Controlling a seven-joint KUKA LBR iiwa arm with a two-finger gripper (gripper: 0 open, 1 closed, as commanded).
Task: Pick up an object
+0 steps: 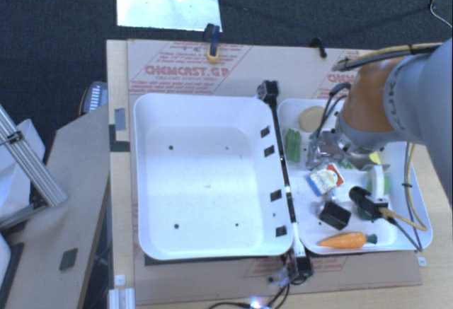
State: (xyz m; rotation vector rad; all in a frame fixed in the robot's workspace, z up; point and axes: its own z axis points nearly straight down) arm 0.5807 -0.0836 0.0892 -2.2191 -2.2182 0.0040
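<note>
Arm [396, 99]: reaches into right bin [417, 226]
Fingers: state hidden (cannot tell)
Carrot [343, 240]: near front rim
Green piece [292, 143]: beside the divider
Left bin [148, 180]: white

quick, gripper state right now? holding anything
gripper: low in the right bin beside the green object; open or closed cannot be told.

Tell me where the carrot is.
The carrot lies in the right bin, along its near edge at the bottom of the camera view, just below the black block.
</note>
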